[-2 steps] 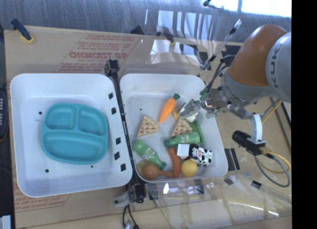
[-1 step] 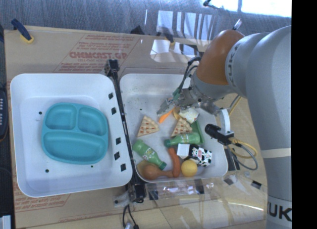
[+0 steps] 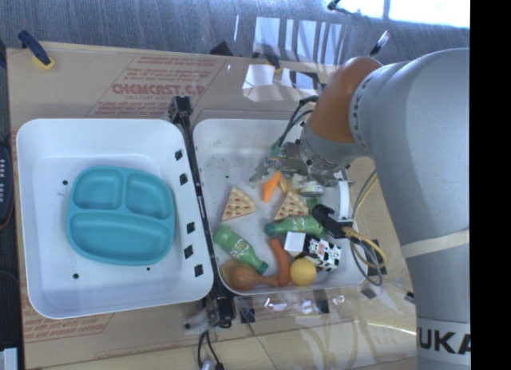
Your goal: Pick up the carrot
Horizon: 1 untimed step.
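Note:
The carrot (image 3: 271,186) is a small orange piece lying tilted in the middle of the right bin (image 3: 209,153). It sits between two tan wedge slices (image 3: 237,203). My gripper (image 3: 275,172) comes in from the right and hangs right over the carrot's upper end. Its tip is at the carrot or touching it. The wrist hides how the gripper sits around the carrot.
Below the carrot lie a second wedge (image 3: 291,206), a green bottle (image 3: 240,249), a red sausage (image 3: 281,260), a lemon (image 3: 303,271), a cow-patterned carton (image 3: 324,253) and a brown item (image 3: 239,277). The left bin (image 3: 32,200) bears a teal divided plate (image 3: 120,215).

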Each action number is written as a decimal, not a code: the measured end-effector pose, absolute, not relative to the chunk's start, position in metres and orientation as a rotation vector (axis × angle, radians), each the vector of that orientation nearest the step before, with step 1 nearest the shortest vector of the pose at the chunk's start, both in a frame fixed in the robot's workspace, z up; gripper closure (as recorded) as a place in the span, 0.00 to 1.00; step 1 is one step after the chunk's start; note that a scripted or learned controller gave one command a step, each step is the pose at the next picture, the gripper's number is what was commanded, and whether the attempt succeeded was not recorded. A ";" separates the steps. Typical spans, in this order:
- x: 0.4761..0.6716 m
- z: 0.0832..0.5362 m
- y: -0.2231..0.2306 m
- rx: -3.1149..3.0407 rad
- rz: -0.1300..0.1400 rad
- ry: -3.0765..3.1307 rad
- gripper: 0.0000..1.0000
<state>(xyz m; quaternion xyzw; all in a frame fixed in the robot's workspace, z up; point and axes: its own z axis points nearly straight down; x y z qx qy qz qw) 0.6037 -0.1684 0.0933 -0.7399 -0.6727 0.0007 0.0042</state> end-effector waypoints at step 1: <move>0.604 0.103 -0.167 -2.306 0.005 -2.114 1.00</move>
